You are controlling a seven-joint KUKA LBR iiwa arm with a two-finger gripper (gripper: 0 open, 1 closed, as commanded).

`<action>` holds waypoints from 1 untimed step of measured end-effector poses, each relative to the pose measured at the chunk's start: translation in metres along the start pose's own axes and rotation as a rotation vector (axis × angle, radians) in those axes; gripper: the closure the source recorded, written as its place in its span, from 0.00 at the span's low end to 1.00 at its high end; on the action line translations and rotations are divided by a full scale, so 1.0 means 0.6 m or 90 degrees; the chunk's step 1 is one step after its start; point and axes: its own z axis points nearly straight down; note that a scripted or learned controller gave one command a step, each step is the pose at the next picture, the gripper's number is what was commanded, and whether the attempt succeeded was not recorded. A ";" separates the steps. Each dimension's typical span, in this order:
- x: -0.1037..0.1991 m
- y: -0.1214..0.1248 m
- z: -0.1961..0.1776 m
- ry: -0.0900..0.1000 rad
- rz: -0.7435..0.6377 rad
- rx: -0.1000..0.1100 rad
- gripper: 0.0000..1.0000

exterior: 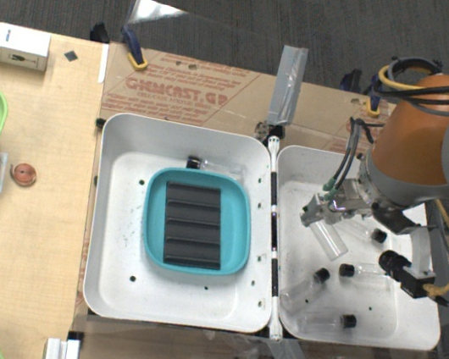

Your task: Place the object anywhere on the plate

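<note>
Reaching in from the right, the arm (pixel 437 143) hangs its tool (pixel 326 211) low over the upper left part of the right bin (pixel 403 335); whether it is apart or together I cannot tell. Just below the tool a clear tube (pixel 331 239) lies tilted on the bin floor, with more clear tubes with black caps near it. The teal plate (pixel 239 220) sits in the left bin (pixel 118 199), carrying a ribbed black block (pixel 192 225)
</note>
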 end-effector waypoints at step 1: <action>0.113 0.036 0.005 -0.001 -0.045 -0.001 1.00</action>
